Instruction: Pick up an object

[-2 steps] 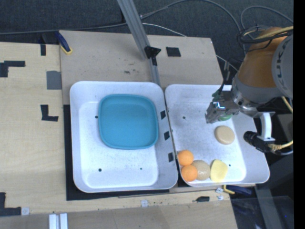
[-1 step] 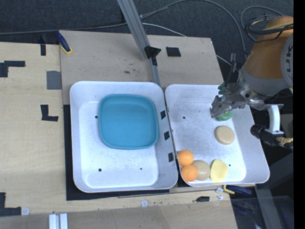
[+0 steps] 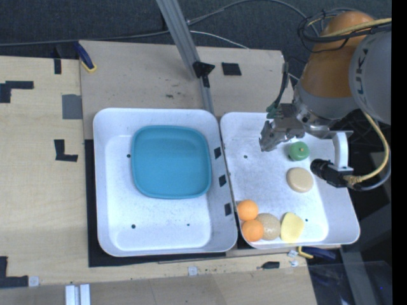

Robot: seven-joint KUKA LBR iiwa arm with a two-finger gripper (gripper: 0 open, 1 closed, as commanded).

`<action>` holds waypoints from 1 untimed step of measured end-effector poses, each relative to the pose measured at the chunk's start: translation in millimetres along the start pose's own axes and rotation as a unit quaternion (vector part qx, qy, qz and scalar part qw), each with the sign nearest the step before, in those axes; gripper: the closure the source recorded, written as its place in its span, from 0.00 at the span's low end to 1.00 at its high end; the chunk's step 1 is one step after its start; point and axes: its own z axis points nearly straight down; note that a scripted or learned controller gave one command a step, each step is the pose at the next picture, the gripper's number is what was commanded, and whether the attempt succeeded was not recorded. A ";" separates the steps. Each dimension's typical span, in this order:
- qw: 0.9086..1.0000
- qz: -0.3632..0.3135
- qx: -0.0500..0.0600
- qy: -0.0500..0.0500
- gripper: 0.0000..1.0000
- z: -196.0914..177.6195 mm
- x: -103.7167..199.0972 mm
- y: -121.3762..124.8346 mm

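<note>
Green ball [image 3: 297,150]: this is the thing nearest your claw, so take it as your pick. It sits in the right bin [image 3: 254,170], near the far wall, just beside the claw tip.

Near row: at the front of the right bin you have two orange balls [image 3: 250,220], a tan lump [image 3: 269,226] and a yellow piece [image 3: 292,227]. They are packed close and touch each other, so they would be hard to grab one at a time.

Middle: a pale round piece [image 3: 299,179] lies alone, between the front row and the green ball.

Left bin [image 3: 108,189]: a blue plate [image 3: 170,161] lies flat in it. It looks wide and hard to pinch.

Claw [image 3: 272,138]: it hangs low over the far part of the right bin, a bit to the left of the green ball. You cannot tell from here if it is open or closed. You can see nothing held in it.

How it will feel: the green ball looks small, light and smooth. It may roll or slip away if you bump it.

Where to hold: come down right over the middle and squeeze its two round sides. Move the claw a little to the right first.
</note>
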 end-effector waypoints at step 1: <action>1.000 0.001 0.001 0.000 1.00 9.4 44.0 17.3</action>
